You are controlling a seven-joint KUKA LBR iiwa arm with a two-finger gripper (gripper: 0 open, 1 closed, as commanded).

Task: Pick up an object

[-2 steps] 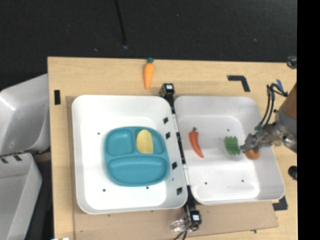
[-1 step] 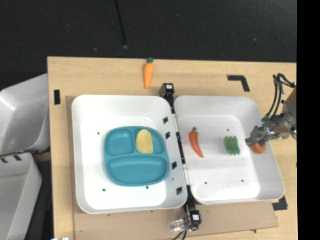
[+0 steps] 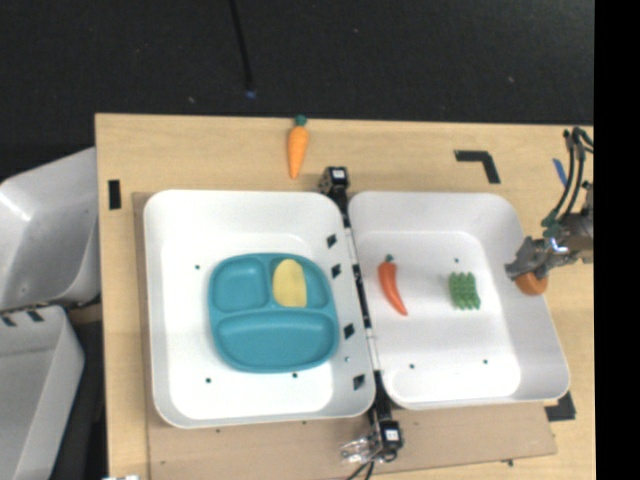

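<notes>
One gripper (image 3: 528,268) by rt bin (image 3: 500,378)

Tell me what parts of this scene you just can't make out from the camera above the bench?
- The gripper, camera view: it sits at the right bin's edge, small and blurred, so open or shut cannot be told.
- The small orange thing under the gripper: partly covered by it, too small to identify or to tell whether it is gripped.
- The arm: cut off by the picture's right side.
- The yellow item on the blue tray: too blurred to name.
</notes>
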